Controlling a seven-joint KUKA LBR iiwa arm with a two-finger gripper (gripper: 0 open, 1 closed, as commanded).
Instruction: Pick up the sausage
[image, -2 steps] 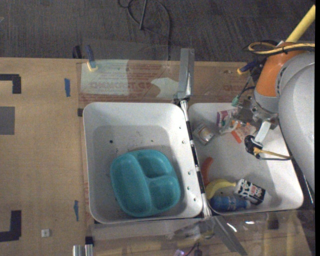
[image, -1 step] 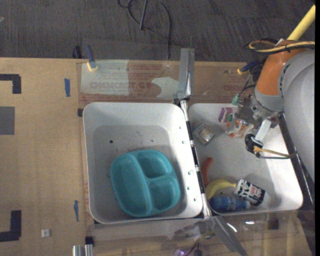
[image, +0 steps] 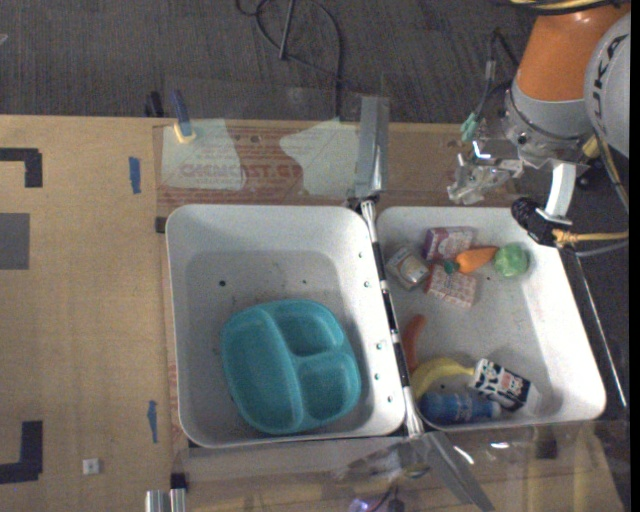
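- Tabletop (image: 80, 300) carrying two shallow white bins side by side, left bin (image: 200, 240) and right bin (image: 560, 330).
- Grey arm (image: 570, 60) with orange band reaching in at about 1 o'clock, parked above the right bin's far rim, outside the clutter.
- Teal divided tray (image: 290, 365) lying alone in the left bin, toward 6 o'clock of it.
- End effector (image: 478, 180) hanging over the far rim of the right bin, at roughly 11 o'clock of that bin; nothing seen between the fingers; opening too blurred to tell.
- Right bin's load: banana (image: 440, 373) and blue bottle (image: 455, 407) at 7 o'clock, small carton (image: 500, 382) just beside them, carrot (image: 476, 259), green ball (image: 511, 260) and small packets (image: 450, 283) around 11 to 12 o'clock.
- Sausage (image: 412, 340), thin and reddish, lying against the right bin's left wall at about 9 o'clock, just above the banana, apart from the packets.
- Step judged: approach not yet begun, no grasp made.
- Next move judged: travel toward 7 o'clock from the present spot, descend over the sausage's middle, fingers across its narrow width, minding the wall and banana close by.
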